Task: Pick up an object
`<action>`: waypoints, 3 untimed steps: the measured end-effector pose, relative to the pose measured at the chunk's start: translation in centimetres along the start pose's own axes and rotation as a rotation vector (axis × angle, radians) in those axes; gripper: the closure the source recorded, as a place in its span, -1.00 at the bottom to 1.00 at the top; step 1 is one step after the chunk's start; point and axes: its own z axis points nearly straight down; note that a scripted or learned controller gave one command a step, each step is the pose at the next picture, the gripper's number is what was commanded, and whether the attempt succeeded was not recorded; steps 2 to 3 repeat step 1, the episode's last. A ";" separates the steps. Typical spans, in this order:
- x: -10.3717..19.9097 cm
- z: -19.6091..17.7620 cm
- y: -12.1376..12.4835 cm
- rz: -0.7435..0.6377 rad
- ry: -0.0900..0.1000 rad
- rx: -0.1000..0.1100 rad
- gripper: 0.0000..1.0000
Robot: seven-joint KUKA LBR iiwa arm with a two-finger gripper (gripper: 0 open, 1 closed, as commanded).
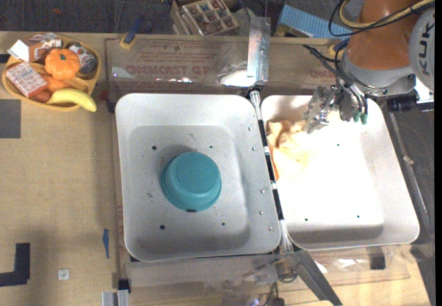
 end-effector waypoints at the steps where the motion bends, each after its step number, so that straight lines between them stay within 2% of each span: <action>1: 1.0 -1.8 3.6 -0.343 -0.002 -0.001 1.00; 3: 1.0 -1.8 3.6 -0.343 -0.002 -0.001 1.00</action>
